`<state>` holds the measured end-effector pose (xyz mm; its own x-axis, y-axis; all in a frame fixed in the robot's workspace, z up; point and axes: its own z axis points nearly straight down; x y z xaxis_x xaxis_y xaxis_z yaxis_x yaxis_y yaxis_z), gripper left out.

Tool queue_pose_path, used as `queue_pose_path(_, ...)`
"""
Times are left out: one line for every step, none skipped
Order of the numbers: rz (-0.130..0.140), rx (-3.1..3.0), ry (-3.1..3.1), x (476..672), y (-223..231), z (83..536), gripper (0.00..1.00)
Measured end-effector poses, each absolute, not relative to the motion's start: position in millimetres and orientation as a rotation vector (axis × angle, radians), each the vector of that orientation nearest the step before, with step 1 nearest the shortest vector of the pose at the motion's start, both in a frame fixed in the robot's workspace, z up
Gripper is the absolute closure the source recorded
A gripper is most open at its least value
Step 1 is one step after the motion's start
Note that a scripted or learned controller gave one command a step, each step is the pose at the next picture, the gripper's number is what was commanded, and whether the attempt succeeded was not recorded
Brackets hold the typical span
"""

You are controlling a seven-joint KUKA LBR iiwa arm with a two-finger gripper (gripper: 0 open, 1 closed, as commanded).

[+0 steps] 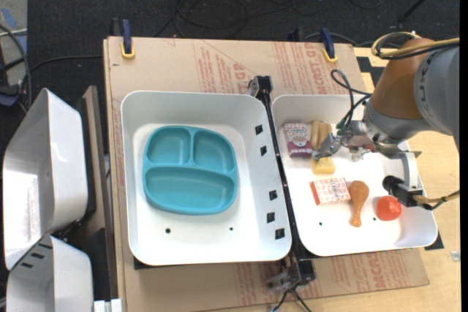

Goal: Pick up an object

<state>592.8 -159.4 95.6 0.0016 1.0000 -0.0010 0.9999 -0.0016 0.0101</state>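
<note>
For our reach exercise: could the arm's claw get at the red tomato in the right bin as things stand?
Probably yes. The tomato lies in the open near the claw, with only the drumstick beside it and nothing on top.

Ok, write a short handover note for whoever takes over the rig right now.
Gripper: low in the right bin, at the yellow block; grip unclear.
Also in the right bin: purple packet, tan roll, red-and-white box, toy drumstick, red ball.
Left bin: blue divided plate.
Done: nothing visibly lifted.
Left: grasp one item and raise it.
</note>
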Motion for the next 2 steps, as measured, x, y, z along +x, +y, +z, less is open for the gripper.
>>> queue_pose_path(0.011, 2.214, 2.215, 593.4, -159, 107, 1.0)
queue_pose_path(0.003, 2.217, 2.221, 587.5, -159, 168, 1.0)
